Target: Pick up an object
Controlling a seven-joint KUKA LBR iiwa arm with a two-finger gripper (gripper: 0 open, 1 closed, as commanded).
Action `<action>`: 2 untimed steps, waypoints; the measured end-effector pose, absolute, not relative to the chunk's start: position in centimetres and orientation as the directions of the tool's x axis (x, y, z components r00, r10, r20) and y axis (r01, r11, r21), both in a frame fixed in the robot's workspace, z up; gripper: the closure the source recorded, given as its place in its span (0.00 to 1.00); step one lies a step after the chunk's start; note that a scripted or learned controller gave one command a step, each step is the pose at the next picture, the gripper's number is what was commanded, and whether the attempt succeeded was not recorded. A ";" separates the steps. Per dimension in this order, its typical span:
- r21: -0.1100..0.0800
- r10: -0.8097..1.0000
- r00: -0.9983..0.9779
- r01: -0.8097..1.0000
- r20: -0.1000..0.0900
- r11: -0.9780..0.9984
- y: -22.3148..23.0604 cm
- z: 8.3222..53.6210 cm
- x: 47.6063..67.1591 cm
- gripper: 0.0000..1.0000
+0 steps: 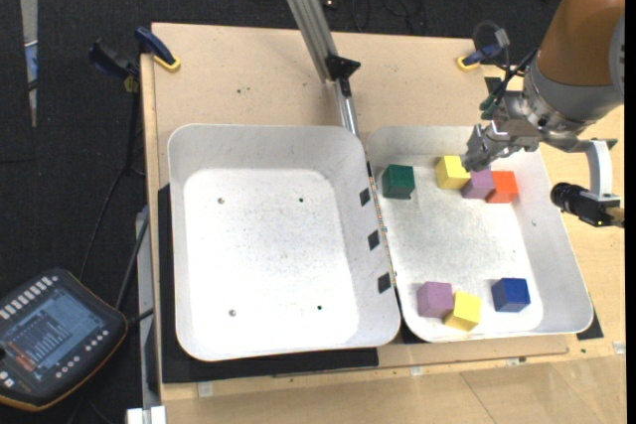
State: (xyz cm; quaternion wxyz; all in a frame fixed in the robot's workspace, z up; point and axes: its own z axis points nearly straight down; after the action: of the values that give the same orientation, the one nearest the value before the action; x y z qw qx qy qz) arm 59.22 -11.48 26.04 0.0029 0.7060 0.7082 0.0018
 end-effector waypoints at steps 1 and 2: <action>0.001 1.000 -0.009 1.000 0.002 0.009 -5.4 26.2 59.5 1.00; -0.002 1.000 -0.009 1.000 0.002 0.009 0.3 24.5 60.4 1.00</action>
State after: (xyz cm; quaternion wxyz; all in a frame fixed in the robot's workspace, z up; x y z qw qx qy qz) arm 60.37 0.34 24.45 -0.0012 0.7040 0.7102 -0.0001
